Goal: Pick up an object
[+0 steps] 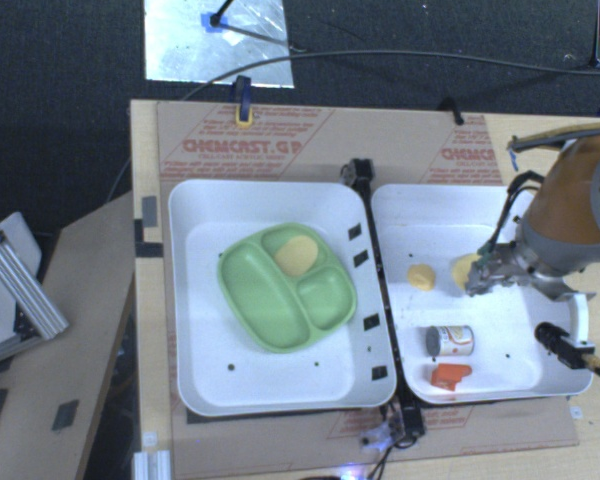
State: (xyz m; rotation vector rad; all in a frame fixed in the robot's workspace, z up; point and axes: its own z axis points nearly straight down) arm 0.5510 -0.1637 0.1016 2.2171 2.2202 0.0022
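Down in the right bin (420, 218), the gripper (477, 276) touches a rounded yellow lump (464, 267); whether it grips it, I cannot tell. Just left of it lies a small yellow ball (421, 277). Nearer the camera lie a shiny can (450, 341) and an orange block (450, 375). Far left sits a smooth green tray (270, 308).

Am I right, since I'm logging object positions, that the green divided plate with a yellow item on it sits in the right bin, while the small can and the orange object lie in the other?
Not quite: the camera view shows the green divided plate with the yellow item in the left bin. The small can and orange object lie in the right bin.
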